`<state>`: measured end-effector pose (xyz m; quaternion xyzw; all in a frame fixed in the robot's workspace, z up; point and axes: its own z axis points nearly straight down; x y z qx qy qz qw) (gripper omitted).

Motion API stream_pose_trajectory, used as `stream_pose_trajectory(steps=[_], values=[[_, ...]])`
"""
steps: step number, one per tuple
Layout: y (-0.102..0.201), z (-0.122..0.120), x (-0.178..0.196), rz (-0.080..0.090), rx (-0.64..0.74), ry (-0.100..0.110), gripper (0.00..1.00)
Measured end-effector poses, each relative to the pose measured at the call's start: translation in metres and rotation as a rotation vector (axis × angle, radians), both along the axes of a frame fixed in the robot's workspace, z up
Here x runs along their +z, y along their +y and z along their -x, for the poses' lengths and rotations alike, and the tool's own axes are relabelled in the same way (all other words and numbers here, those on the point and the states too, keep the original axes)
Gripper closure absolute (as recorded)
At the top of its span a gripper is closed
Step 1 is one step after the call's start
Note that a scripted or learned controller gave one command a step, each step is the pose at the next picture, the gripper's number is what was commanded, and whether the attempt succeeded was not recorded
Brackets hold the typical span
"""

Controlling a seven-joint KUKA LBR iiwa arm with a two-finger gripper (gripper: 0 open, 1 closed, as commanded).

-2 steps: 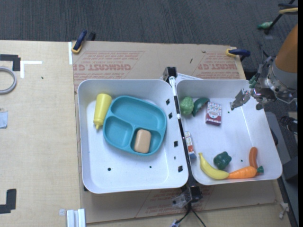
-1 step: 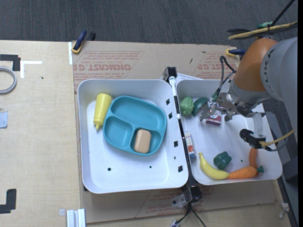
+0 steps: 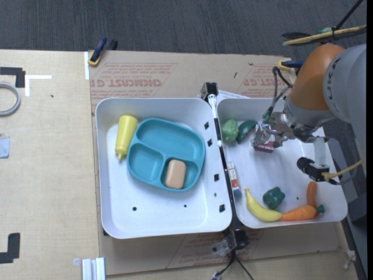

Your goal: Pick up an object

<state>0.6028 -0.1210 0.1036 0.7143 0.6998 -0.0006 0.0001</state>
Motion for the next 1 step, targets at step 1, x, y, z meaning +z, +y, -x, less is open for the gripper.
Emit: stream_pose_trajectory(steps=[1], values=[[0.0365,0.0309,0.0885,0.0,0.406,-0.001,1.0]])
